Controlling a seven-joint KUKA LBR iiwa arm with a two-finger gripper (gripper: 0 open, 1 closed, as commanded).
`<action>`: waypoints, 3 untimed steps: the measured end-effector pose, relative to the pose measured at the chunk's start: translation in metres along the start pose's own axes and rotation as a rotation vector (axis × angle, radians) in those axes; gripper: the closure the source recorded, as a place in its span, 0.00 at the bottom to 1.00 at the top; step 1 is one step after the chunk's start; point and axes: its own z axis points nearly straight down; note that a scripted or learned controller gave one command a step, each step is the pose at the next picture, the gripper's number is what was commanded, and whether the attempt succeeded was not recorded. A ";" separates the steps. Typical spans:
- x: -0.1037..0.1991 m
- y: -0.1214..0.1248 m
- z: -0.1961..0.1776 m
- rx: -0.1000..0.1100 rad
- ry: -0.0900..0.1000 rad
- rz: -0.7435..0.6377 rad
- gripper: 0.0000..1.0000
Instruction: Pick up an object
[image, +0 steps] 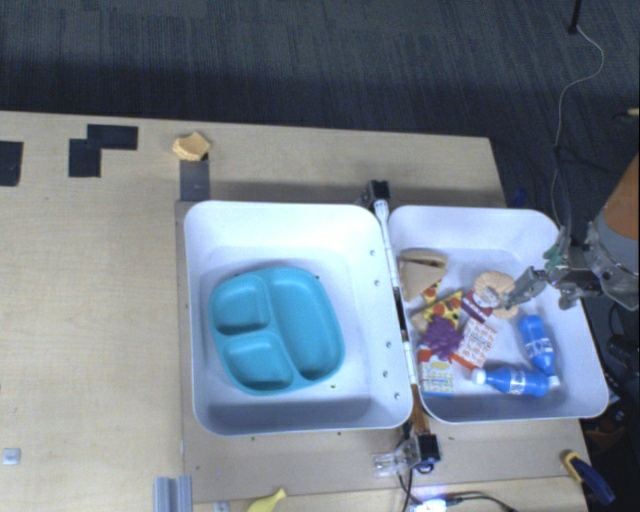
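Gripper (532, 283), fingers slightly parted and holding nothing, hangs over the right bin's (596, 375) far-right part just beside a round tan cookie-like toy (490, 289); two glossy blue plastic bottles (537, 343) lie nearer the front-right corner, one fore-aft, one (515, 380) along the front wall.

A pale wooden bench (90, 330) fills the left and centre, lit evenly from above; black tape patches (100, 148) lie near its far left corner, with a small tan lump (190, 147) just beside them. Beyond the far edge of the bench lies dark blue-grey carpet (300, 60). A thin cable (572, 85) hangs over the carpet at the far right.
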 end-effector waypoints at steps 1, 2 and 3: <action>-0.039 -0.017 0.092 0.002 0.001 0.003 0.00; -0.040 -0.014 0.082 -0.005 0.000 0.003 1.00; 0.037 0.046 0.001 -0.003 0.000 -0.001 1.00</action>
